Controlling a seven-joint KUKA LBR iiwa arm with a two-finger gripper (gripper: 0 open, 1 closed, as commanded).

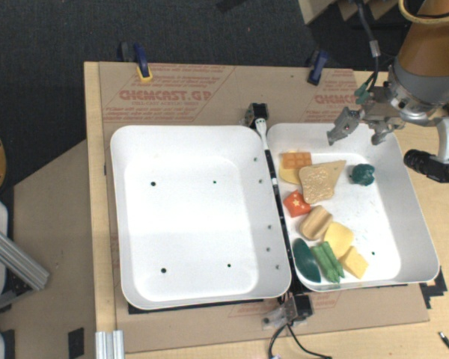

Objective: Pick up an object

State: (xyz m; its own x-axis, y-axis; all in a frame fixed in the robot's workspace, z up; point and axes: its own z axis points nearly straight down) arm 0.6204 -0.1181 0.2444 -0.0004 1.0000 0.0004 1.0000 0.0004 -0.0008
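Note:
My gripper (358,131) hangs open above the far edge of the right bin (411,223), with nothing between its fingers. Just below it in that bin lie a tan bread slice (321,180), an orange waffle-like square (296,160) and a dark teal lump (362,174). Further toward the front are a small red piece (296,203), a tan roll (315,221), two yellow cheese-like blocks (339,237) (354,262) and green bean pods (328,262) beside a dark green piece (307,259).
The left bin (135,155) sits beside the right one on a cardboard sheet (187,88) held by blue clamps (142,62). A black clip (256,114) joins the bins at the far edge.

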